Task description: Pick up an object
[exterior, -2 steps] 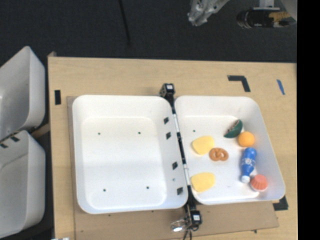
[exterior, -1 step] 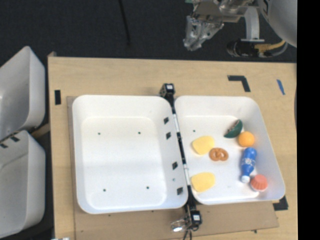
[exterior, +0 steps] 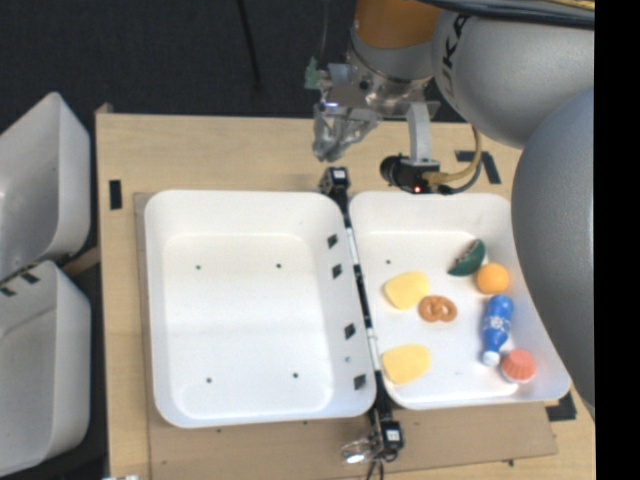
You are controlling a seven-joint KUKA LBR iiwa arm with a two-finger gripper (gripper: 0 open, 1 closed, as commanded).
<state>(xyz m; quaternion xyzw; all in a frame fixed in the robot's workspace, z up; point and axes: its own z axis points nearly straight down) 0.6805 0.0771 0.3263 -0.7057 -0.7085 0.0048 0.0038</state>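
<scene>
We see the arm [exterior: 480,38] coming in from the right, big grey body with an orange band, parked high over the back edge of the surface [exterior: 220,153]. Left bin [exterior: 250,208] has nothing for us; right bin [exterior: 420,213] carries all the candidates. The pincer [exterior: 338,140] hangs above the back end of the seam between the bins, nothing between its tips, and we cannot tell whether it is open or closed from this angle. Largest pick options: two pale yellow pieces, one [exterior: 405,290] mid-bin and one [exterior: 405,363] near the front wall by the seam; we judge both light, flattish, probably smooth, so a low pinch across the narrow width is needed. The bottle [exterior: 496,330] lies on its side near the right wall, blue and white, likely rigid plastic, light, prone to roll; take it across the body. Red piece [exterior: 517,366] sits just beside the bottle's lower end, crowded. Orange ball [exterior: 491,279] is round, slippery, apt to squirt out. Green piece [exterior: 466,259] touches it, thin and awkward. Pretzel [exterior: 437,309] is smallest, flat, holey; grip across its outer edges.
</scene>
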